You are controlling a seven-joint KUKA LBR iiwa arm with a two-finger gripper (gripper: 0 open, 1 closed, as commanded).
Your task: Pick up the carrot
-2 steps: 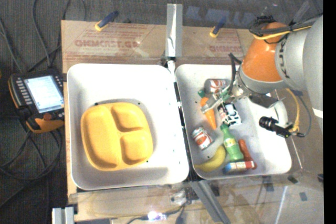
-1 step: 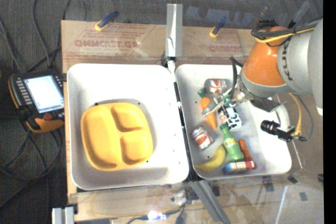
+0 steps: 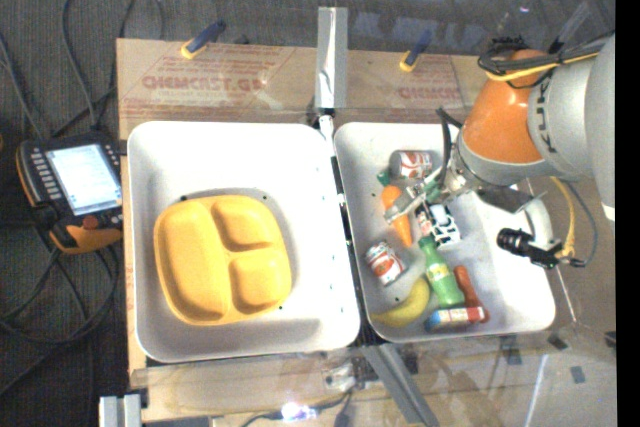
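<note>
Two white bins side by side on the counter (image 3: 200,85). Left bin (image 3: 150,155) carries a yellow compartment tray (image 3: 224,256), lying flat, three wells up.

Right bin (image 3: 520,300) holds the clutter. Carrot (image 3: 398,214) lies in the upper-left part of that bin, orange, thick end with a bit of green toward the top, tip pointing down toward the front. A soda can (image 3: 411,162) sits just above it; a second can (image 3: 385,262) lies just below its tip. Right of the carrot: a small black-and-white cube (image 3: 445,232), then a green bottle (image 3: 439,275) running down toward the front. A banana (image 3: 405,305) curves along the front wall, with a red-and-blue tube (image 3: 455,317) beside it.

Arm comes in from the right, orange band over the bin's upper right corner. Gripper (image 3: 418,199) is low over the bin, its metal fingers (image 3: 402,208) reaching left across the carrot's upper half, appearing to touch it. Cannot tell whether the fingers are spread or closed, nor whether the carrot sits between them.

A handheld pendant (image 3: 72,180) with a lit screen rests off the counter's left side.
</note>
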